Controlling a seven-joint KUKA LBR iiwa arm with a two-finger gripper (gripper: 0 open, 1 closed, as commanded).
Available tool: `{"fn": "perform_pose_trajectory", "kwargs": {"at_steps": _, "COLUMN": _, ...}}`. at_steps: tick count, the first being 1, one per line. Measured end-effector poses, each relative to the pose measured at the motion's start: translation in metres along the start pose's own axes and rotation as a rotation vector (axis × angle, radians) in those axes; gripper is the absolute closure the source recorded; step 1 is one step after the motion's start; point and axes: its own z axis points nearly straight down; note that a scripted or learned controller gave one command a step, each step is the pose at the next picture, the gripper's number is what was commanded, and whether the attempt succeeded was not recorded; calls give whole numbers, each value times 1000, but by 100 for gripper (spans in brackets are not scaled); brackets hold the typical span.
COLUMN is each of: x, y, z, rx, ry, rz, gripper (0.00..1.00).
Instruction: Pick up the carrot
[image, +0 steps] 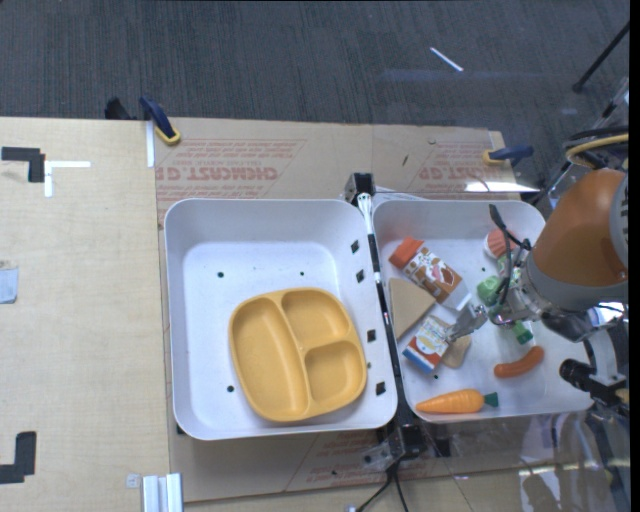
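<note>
Spreading under everything, the tabletop (80, 330) carries two white bins side by side. The left bin (200, 240) holds a yellow divided plate (298, 352) and nothing that belongs to the task. The right bin (455, 222) holds the clutter, and the arm (585, 240) reaches over it from the right, its orange band hanging above the bin's far side.

The pincer (470, 322) sits low near the middle of the right bin, just beside a small white and blue carton (427, 343) and below an orange and white box (427, 270); whether its tips are spread or pressed together cannot be told at this size, and nothing can be seen pinched between them. The carrot (455, 402) lies flat along the bin's near wall, green stub pointing right, apart from the pincer and untouched. A red sausage (518, 364) lies near it to the right.

As a judgement, the pick is not done: the carrot is on the bin floor, and the approach, closing and lift all appear to be left.
</note>
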Motion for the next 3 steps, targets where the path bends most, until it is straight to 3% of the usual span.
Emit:
{"fn": "perform_pose_trajectory", "kwargs": {"at_steps": 1, "x": 40, "y": -11, "z": 5, "rx": -13, "ry": -6, "rz": 58, "gripper": 0}}
{"fn": "perform_pose_trajectory", "kwargs": {"at_steps": 2, "x": 28, "y": -31, "z": 12, "rx": 5, "ry": 4, "rz": -65, "gripper": 0}}
{"fn": "perform_pose_trajectory", "kwargs": {"at_steps": 3, "x": 43, "y": -28, "z": 12, "rx": 4, "ry": 2, "rz": -162, "gripper": 0}}
